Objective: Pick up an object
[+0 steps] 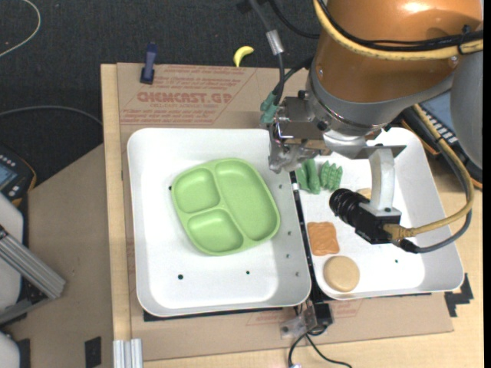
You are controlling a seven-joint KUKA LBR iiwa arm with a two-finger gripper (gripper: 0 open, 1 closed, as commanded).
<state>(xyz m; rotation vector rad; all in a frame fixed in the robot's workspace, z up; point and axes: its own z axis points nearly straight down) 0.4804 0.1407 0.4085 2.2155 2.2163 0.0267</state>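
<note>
Divided plate (224, 205) lying in left bin (153, 282) | wafer (323, 238) sitting behind cookie (341, 273) in right bin (437, 267)

A glossy orange band (399, 29) is wrapping the grey arm (360, 117) above the wrist. Black cables (280, 75) are running along it, and a tan hose (453, 213) is looping from a black cylindrical fitting (360, 215).

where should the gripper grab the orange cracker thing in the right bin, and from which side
Probably across the orange cracker's two long edges, coming straight down. It lies flat, so only its edges offer purchase. The bin wall hugs its left edge and the round tan piece sits just below, leaving little finger room.
</note>
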